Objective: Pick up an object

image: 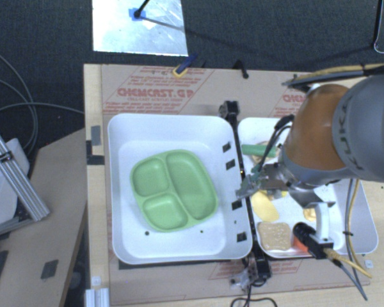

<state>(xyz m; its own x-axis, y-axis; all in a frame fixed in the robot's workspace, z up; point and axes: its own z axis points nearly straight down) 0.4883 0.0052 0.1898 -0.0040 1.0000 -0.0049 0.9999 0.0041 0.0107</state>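
My gripper (255,185) hangs low over the left side of the right bin (368,235), close to the divider between the two bins. Just below it lies a pale yellow object (264,205). A tan, square, bread-like piece (275,235) rests at the bin's front left. A green object (258,150) lies toward the back, partly hidden by the arm. An orange-red item (301,233) and a small yellow piece (310,214) sit further right, under the wrist. I see nothing held.
The left bin (125,235) holds a green divided plate (173,190). The bulky grey and orange arm (336,133) covers much of the right bin. Black clips line the divider (239,171). Cables trail at the front right.
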